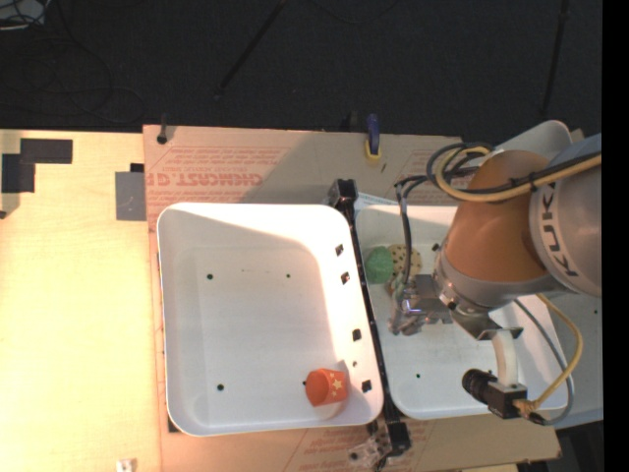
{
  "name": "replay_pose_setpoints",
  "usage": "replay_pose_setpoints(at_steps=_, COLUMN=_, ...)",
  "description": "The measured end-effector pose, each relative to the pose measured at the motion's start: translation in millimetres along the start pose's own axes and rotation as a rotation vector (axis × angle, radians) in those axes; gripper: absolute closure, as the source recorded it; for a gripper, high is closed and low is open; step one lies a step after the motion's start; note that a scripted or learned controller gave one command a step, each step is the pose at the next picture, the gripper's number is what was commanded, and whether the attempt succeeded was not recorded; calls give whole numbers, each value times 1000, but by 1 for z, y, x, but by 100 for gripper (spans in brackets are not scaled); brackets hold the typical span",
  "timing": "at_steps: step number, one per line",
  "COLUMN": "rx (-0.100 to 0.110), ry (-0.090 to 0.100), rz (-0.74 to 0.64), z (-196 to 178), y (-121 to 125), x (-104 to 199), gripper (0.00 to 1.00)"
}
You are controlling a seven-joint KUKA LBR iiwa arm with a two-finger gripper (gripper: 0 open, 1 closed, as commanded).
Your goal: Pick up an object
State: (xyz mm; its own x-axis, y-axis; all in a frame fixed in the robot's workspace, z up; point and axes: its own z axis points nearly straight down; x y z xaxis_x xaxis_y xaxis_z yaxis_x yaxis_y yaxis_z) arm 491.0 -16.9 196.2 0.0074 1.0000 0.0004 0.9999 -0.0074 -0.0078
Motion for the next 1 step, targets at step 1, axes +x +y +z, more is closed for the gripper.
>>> replay_pose_setpoints(at_steps=1, rx=-20, ry=2, rz=-10, z=-135, y=-15, x=24, gripper=100)
